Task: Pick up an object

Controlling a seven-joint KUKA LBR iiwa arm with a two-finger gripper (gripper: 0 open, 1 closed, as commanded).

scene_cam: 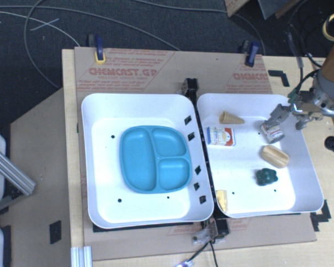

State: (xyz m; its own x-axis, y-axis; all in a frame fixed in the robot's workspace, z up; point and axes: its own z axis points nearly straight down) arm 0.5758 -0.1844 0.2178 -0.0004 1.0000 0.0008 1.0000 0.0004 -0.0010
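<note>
The right bin (300,199) holds several small objects: a tan cone (231,118), a white carton with red and blue print (220,136), a tan bread-like block (274,156), a dark green lump (266,176) and a yellow piece (221,199) at the bin's lower left edge. My gripper (271,130) reaches in from the right and hangs low over the bin's upper right part. It is just above the tan block and right of the carton. I see no object in it.
The left bin (100,193) holds a blue divided plate (155,158). A black divider with clips (197,149) runs between the bins. Blue clamps (99,50) (251,53) sit on the bench's far edge.
</note>
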